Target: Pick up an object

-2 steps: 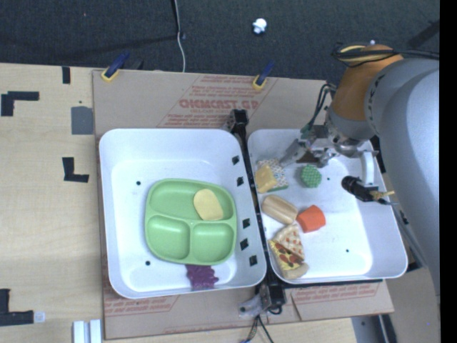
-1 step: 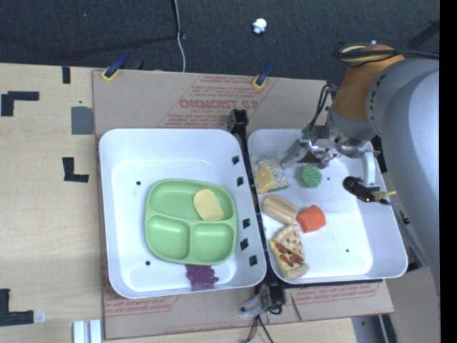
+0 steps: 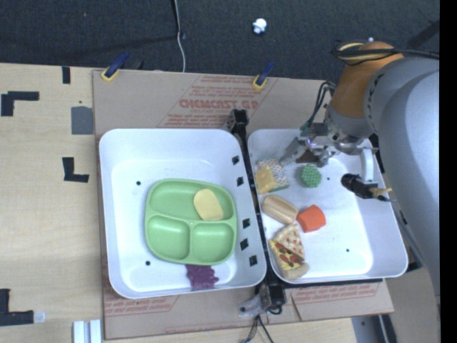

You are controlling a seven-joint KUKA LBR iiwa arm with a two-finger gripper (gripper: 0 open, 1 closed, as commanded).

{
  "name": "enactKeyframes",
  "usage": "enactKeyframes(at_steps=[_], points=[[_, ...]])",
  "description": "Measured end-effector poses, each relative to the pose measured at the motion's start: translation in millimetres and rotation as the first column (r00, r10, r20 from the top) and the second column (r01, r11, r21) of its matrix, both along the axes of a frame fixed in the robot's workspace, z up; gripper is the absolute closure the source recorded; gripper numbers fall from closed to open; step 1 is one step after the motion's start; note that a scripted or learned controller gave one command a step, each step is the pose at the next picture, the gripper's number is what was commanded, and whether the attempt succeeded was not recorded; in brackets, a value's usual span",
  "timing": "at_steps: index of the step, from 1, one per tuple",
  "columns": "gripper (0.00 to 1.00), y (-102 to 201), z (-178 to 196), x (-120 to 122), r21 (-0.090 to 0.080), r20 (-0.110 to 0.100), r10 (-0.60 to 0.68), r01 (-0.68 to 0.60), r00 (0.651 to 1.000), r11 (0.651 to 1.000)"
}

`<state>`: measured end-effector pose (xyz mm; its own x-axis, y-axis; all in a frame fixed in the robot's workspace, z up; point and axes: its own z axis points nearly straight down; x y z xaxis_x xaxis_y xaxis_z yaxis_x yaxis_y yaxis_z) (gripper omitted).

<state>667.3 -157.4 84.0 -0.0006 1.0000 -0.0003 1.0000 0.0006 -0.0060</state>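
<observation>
Arm poised low over the right bin's far end, choosing among toy foods

Nearest, a purple toy (image 3: 202,276) lies in the left bin (image 3: 121,163) just beside the green divided plate (image 3: 171,234), which holds a yellow piece (image 3: 208,204). In the right bin (image 3: 385,252), a pizza slice (image 3: 288,249), bun (image 3: 279,209) and orange block (image 3: 311,219) lie loose, likely scattered as pick targets. Farther back, the gripper (image 3: 312,157) hovers just above the green ball (image 3: 310,176), probably the intended pick; whether its jaws are open or hold anything, I cannot tell.

Arm (image 3: 414,120) cut off at right edge; claw (image 3: 308,154) fingers too blurred to judge.
</observation>
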Motion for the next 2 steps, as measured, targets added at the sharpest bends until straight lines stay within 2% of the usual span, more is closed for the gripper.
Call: enactKeyframes(at_steps=[1,2], points=[[0.00,-6,0,0,0.001,0.000,0.000,0.000,1.000,1.000],[0.00,0,1,-10,-0.002,0.006,0.000,0.000,1.000,1.000]])
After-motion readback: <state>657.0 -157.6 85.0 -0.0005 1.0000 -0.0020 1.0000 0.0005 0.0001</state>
